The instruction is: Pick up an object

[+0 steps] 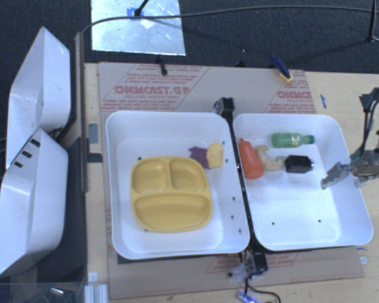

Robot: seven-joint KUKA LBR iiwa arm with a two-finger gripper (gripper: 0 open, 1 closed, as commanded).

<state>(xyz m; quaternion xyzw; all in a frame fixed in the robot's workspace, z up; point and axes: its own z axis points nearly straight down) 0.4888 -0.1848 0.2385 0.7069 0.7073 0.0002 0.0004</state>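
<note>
gripper [338, 174] at the right bin's [303, 235] right rim, nothing between its fingers; open or closed, cannot tell. in that bin's upper part: green bottle [292, 140], black block [298, 164], orange bottle [249, 159] touching a beige piece [270, 160]. in the left bin [170, 245]: yellow divided plate [171, 192], purple scrap [199, 155], yellow lump [215, 154].

Soft overhead light, slight blur, faint shadows.

Glossy yellow plastic tray [171, 193], smooth white bins [170, 122].
</note>
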